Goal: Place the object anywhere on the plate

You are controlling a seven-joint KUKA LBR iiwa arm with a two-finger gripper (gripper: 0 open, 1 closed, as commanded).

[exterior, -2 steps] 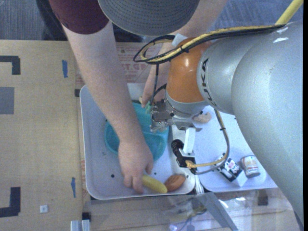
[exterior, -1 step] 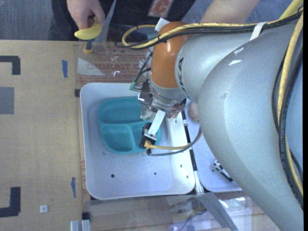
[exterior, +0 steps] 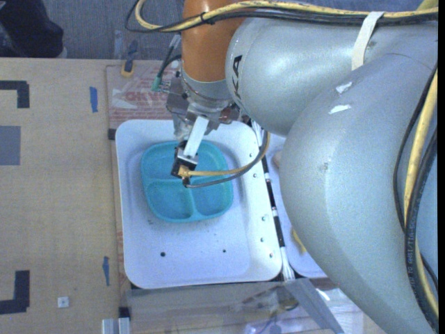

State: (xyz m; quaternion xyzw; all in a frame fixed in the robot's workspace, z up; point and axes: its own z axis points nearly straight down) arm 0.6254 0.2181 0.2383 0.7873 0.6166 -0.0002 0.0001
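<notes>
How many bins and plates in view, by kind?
bins: 2 (left bin, right bin, partly hidden by the arm)
blue plate: 1, lying in the left bin
Total: 3

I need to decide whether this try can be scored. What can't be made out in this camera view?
Right bin: camera view, mostly covered by the arm; its contents cannot be told.
Plate in the left bin: the gripper covers its upper edge, hiding whatever lies beneath.
Whether the gripper holds anything: hidden by the wrist seen from above.
</notes>
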